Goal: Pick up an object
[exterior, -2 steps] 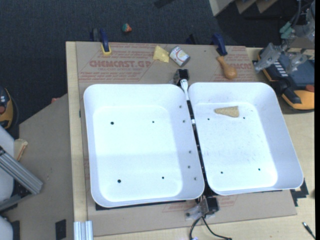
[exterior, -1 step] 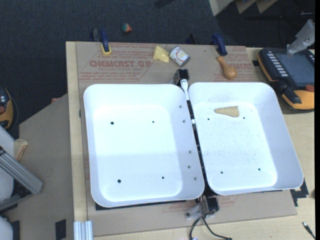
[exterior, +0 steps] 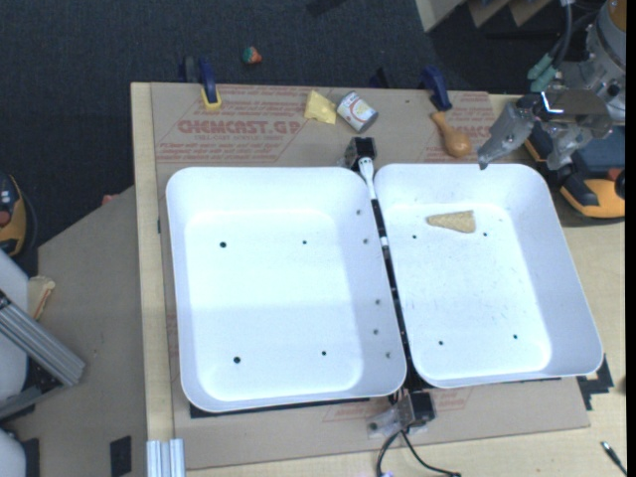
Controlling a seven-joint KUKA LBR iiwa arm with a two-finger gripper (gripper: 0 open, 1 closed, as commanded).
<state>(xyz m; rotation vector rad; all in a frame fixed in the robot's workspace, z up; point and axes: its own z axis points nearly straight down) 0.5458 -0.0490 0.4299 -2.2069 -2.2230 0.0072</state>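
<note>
A flat tan wedge-shaped piece [exterior: 452,223] lies in the far part of the right bin [exterior: 556,296]. My gripper [exterior: 523,155] hangs over that bin's far right corner, up and to the right of the tan piece and well apart from it. Its two fingers are spread open with nothing between them. The left bin [exterior: 199,296] holds no object that I can see.
Behind the bins, on the brown board, lie a yellow chunk [exterior: 320,107], a small white box [exterior: 356,111] and an orange-brown pear-shaped item [exterior: 453,137]. Blue clamps [exterior: 208,82] [exterior: 432,85] grip the board's far edge. A black hinge strip [exterior: 383,256] runs between the bins.
</note>
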